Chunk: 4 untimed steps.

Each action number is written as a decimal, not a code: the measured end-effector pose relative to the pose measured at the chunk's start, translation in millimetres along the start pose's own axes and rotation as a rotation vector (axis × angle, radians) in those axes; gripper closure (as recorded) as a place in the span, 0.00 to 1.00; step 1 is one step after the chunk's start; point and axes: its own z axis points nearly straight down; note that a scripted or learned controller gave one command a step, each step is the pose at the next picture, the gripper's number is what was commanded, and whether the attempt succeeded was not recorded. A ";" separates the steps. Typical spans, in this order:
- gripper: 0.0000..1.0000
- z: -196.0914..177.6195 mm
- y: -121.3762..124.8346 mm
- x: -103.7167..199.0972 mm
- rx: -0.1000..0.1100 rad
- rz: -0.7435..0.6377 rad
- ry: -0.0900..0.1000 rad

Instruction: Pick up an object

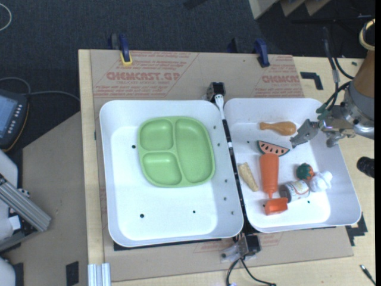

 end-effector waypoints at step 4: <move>0.00 135.7 21.2 5.2 -0.026 -0.004 0.004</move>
